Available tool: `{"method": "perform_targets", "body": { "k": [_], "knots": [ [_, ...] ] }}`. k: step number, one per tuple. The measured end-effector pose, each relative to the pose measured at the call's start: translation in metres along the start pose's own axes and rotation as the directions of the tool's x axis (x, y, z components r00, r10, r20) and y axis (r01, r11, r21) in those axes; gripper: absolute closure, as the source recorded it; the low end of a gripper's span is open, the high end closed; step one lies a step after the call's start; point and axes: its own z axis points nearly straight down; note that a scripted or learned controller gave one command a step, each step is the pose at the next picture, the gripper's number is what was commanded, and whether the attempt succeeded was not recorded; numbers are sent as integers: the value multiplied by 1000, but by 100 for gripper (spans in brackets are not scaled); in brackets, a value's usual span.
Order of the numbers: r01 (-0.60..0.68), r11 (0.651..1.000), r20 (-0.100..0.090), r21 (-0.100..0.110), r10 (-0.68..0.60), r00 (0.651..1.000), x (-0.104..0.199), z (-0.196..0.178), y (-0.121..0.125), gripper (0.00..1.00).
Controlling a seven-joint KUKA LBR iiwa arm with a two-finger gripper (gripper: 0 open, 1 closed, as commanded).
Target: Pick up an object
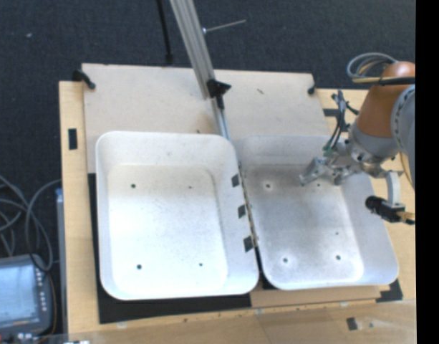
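pincer (314,175) over right bin (362,264); grip state unclear

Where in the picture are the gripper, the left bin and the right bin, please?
gripper (314,174): camera view, between its fingertips, over the right bin's far side.
left bin (169,213): camera view, bare floor.
right bin (305,228): camera view, bare floor.

Two bins (172,143) side by side on bench (147,92)

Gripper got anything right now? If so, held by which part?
Cannot be told. The gripper sits over the upper part of the right bin, too small and blurred to make out anything between its tips.
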Motion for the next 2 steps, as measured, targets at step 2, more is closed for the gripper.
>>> {"method": "perform_targets", "body": {
  "k": [2],
  "knots": [
    [0,1000,-1,-13,0,1000,-4,-74,-5,100]
  ]
}}
